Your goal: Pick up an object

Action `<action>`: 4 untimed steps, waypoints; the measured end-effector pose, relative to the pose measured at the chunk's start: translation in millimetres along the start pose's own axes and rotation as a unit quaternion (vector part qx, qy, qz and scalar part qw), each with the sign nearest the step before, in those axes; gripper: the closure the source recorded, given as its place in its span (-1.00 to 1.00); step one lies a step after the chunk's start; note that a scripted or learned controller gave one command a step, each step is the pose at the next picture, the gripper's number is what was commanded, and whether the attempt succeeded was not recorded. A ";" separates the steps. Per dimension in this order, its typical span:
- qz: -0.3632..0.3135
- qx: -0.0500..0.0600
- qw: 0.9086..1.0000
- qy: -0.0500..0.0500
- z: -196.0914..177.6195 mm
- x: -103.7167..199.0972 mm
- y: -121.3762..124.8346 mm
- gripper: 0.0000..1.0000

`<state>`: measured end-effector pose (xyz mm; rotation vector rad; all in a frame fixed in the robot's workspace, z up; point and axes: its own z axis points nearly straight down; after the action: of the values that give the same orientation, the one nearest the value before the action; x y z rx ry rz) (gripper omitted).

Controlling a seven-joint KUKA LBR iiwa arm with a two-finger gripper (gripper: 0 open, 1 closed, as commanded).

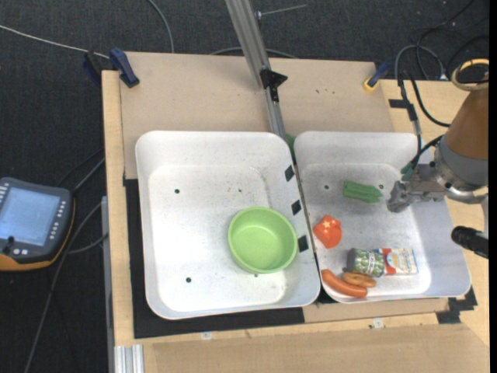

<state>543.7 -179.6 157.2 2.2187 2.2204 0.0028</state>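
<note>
1. Dark carpet surrounds a tan bench (202,92) bearing two white bins, so loose items stay corralled.
2. Camera view: the right bin (435,278) holds everything pickable. The green block (362,191) lies just left of the gripper (399,198), apart from it.
3. Can't tell the pincer's state, honestly, too small.
</note>
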 end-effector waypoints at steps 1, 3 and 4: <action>0.000 -0.001 1.000 0.000 -61.0 4.5 -1.7 1.00; 0.000 0.001 1.000 0.000 -128.6 2.2 0.0 1.00; -0.002 0.002 1.000 0.001 -110.7 56.1 5.5 1.00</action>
<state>548.8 -123.4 267.9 2.2175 2.2275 0.0006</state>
